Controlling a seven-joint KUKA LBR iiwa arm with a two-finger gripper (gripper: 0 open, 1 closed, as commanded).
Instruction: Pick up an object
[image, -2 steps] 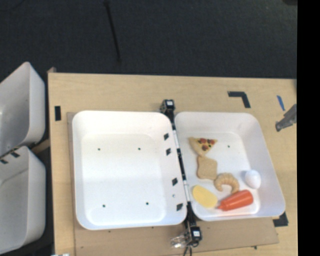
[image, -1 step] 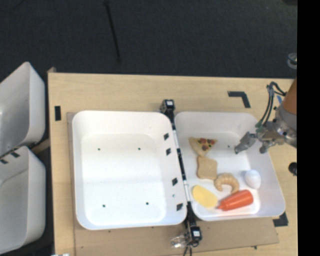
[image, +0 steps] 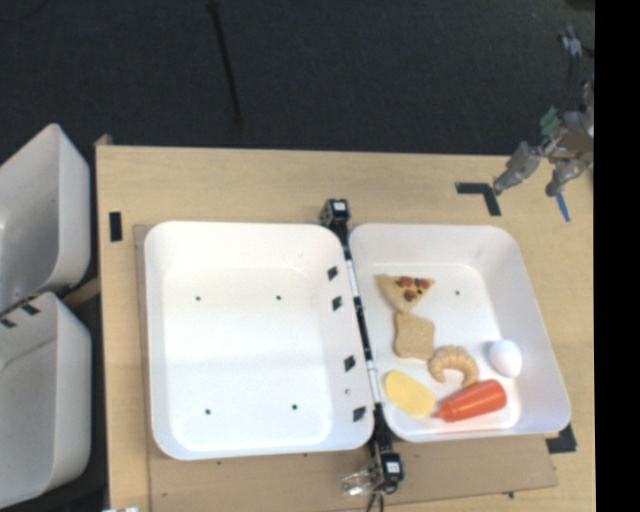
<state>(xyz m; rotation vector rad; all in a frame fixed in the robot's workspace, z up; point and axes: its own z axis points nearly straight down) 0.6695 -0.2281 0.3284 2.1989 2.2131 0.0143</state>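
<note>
The right bin (image: 500, 262) holds several toy foods along its lower half. A pizza slice (image: 405, 289) lies near the divider, with a tan toast piece (image: 413, 336) just below it. Beside them are a croissant (image: 452, 363), a white egg (image: 503, 357), a yellow oval piece (image: 409, 393) and a red-orange carrot-like piece (image: 472, 400). My gripper (image: 538, 172) hangs over the bench beyond the right bin's far right corner, well apart from all the food. Its fingers are spread, with nothing between them.
The left bin (image: 240, 340) lies beside the right one, joined by a clipped divider (image: 352, 320). Black tape marks (image: 478, 192) sit on the wooden bench near the gripper. White containers (image: 35, 300) stand off the bench's left edge.
</note>
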